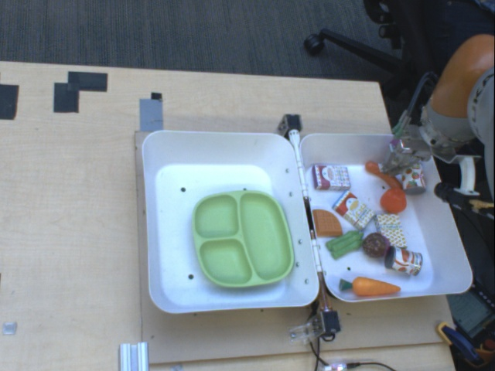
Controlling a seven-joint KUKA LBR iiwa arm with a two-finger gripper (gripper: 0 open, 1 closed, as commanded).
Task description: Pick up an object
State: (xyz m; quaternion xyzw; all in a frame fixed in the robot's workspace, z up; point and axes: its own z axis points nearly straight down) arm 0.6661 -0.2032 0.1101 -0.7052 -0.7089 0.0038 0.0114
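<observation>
Across the middle of the frame the wooden bench (69,230) bears two shallow white bins side by side. The left bin (166,230) holds a light green divided plate (243,239) with three compartments, lying flat near its centre. The right bin (445,242) carries the small play-food items. At the upper right of the frame the grey arm (462,107) with its orange band reaches in, and the gripper (402,154) hangs over the upper right part of the right bin; whether it is apart or together cannot be told from here.

Just under and beside the gripper lie a small orange carrot (380,173) and a patterned red and white packet (414,178), the nearest items to it, though contact cannot be made out. Just below these sits a round orange-red tomato (394,201). Further left, near the bin's upper left, lies a red and white carton (331,177). Toward the middle are a tilted snack box (355,210), an orange-brown slice (328,222), a green pepper-like piece (345,243), a dark purple round piece (377,245) and a pale checked packet (390,227). Lower right lies a small can (404,261) on its side, and at the bin's lower edge a larger carrot (370,287) with a green top, well apart from the gripper.
</observation>
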